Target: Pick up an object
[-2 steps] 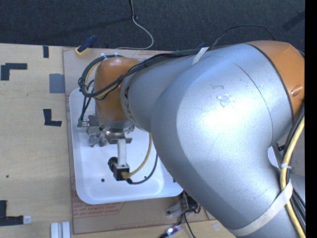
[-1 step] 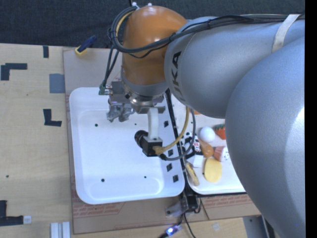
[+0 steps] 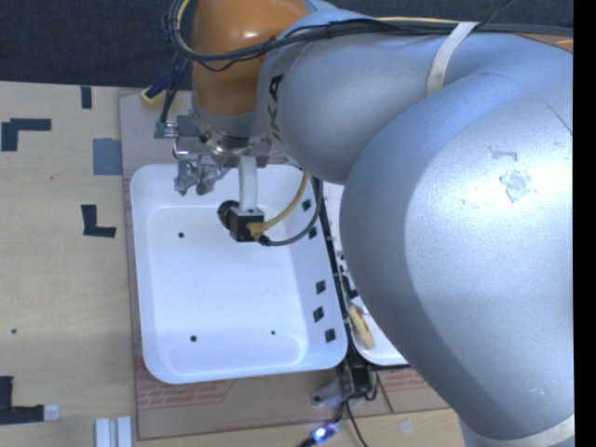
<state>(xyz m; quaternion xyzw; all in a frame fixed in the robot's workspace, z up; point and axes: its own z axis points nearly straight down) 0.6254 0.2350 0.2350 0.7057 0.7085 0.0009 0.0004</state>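
White bin [image 3: 168, 343] sits on a tan bench [image 3: 56, 277]; jaws [image 3: 196, 182] state unclear.

Two white bins [image 3: 158, 343], one grey arm [image 3: 447, 203], one yellowish object [image 3: 359, 325].

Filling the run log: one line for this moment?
arm: over both bins | gripper: above left bin's far edge | grasp: none seen

Bench [image 3: 56, 287]: pale wood top with dark tape marks. Bearing: cardboard sheet [image 3: 186, 400]; on it, shallow white bin [image 3: 219, 291]; second white bin [image 3: 377, 347] beside it, mostly covered by the arm.
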